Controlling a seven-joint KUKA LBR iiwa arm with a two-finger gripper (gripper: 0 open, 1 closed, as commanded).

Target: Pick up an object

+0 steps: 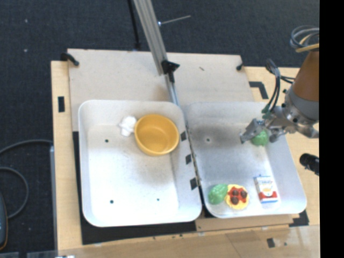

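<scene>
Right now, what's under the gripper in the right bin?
A small green object sits at the gripper tips, above the right bin floor. The gripper covers its upper part, so contact is unclear.

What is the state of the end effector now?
End effector: closed on a small green object, above the right bin.

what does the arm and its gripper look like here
The arm has an orange-brown rounded section above a grey metal wrist. Dark and green cables loop along its side, with pale cable coils above. The gripper is grey metal with short fingers.
</scene>
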